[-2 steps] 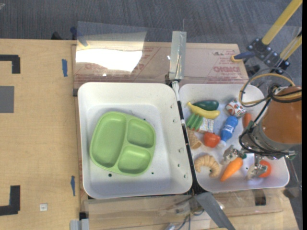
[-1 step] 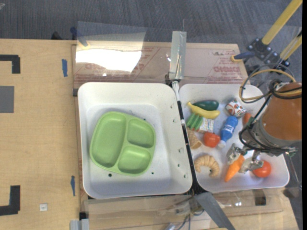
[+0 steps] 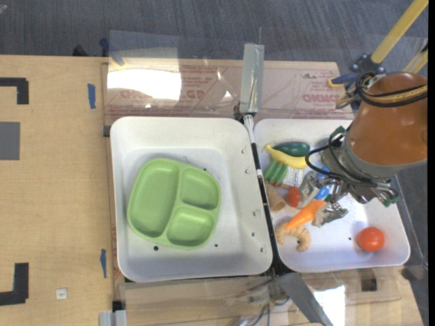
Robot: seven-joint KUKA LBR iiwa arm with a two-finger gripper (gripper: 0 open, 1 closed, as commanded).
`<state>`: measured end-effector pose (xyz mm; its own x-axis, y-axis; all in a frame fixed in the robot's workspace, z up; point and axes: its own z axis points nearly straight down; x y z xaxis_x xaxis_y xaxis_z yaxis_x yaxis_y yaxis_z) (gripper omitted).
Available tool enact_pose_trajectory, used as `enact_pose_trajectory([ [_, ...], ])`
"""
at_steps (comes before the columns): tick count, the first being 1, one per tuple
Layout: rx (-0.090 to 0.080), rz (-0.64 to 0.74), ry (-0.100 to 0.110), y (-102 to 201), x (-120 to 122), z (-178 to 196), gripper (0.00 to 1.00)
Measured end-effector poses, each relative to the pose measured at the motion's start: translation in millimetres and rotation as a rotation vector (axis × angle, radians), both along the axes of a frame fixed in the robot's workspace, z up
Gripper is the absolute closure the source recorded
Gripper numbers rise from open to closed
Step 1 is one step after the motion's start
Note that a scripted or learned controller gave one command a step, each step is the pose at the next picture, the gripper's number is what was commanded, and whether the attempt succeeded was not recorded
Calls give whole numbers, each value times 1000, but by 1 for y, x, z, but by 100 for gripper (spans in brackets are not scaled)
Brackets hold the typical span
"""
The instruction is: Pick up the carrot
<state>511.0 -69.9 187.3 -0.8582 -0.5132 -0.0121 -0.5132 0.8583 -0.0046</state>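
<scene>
At the near edge of the desk [image 3: 54,250], the front rims of two white bins are seen side by side. In the left bin [image 3: 129,141] a green divided plate [image 3: 175,202] lies flat, its three compartments facing up. In the right bin [image 3: 391,253], nearest the front, a red tomato [image 3: 370,238] sits toward the right wall, and a pale, knobbly ginger-like piece [image 3: 296,235] lies near the left wall. Just behind that piece the carrot [image 3: 304,216] is found, lying slantwise with its upper end under the jaws [image 3: 325,199]. Whether the jaws are open, closed or gripping the carrot cannot be told, since the metal parts there are too small and cluttered to read. Left of them a small red item [image 3: 293,196] and a green item [image 3: 275,172] are seen. Further back a yellow banana [image 3: 287,157] rests against a dark green piece [image 3: 293,147]. The orange band of the arm [image 3: 391,124] looms over the bin's right side.
</scene>
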Motion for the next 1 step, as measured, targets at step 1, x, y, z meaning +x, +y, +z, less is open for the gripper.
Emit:
enact_pose_trajectory([
  [1,-11,468,-12,-25,-10,-72,100],
])
